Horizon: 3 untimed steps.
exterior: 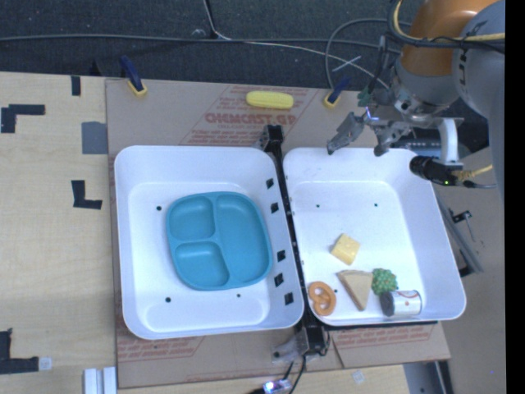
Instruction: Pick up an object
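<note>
Gripper [359, 135] spread wide, holding nothing, hovering over the far rim of the right bin [426, 220]. Objects sit clustered at that bin's near edge: cheese cube [345, 249], bread wedge [357, 288], pretzel [321, 298], broccoli [383, 281], small can [404, 303]. Far half of bin floor is open. Left bin [135, 220] has a blue divided plate [219, 241].

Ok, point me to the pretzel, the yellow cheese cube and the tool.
pretzel [321, 298], camera view, on its left loop.
yellow cheese cube [345, 249], camera view, middle of its top face.
tool [361, 144], camera view, midway between fingertips.
</note>
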Tool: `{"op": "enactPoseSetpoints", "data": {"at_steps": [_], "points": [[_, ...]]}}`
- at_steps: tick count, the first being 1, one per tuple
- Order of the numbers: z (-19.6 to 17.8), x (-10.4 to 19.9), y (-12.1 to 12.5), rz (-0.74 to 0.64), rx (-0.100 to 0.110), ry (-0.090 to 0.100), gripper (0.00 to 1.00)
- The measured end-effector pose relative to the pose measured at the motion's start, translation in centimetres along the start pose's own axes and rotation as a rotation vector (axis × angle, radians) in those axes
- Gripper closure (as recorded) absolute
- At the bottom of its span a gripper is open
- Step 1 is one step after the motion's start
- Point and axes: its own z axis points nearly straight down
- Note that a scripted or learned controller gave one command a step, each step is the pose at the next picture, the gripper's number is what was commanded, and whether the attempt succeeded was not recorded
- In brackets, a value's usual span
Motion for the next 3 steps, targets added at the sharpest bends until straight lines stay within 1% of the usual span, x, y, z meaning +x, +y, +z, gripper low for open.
{"op": "enactPoseSetpoints", "data": {"at_steps": [1, 2, 3], "points": [[-0.9, 0.0, 0.2, -0.003, -0.013, -0.001, 0.00], [3.9, -0.8, 0.1, -0.002, -0.010, -0.002, 0.00], [10.2, -1.5, -0.1, -0.001, -0.007, -0.002, 0.00]]}}
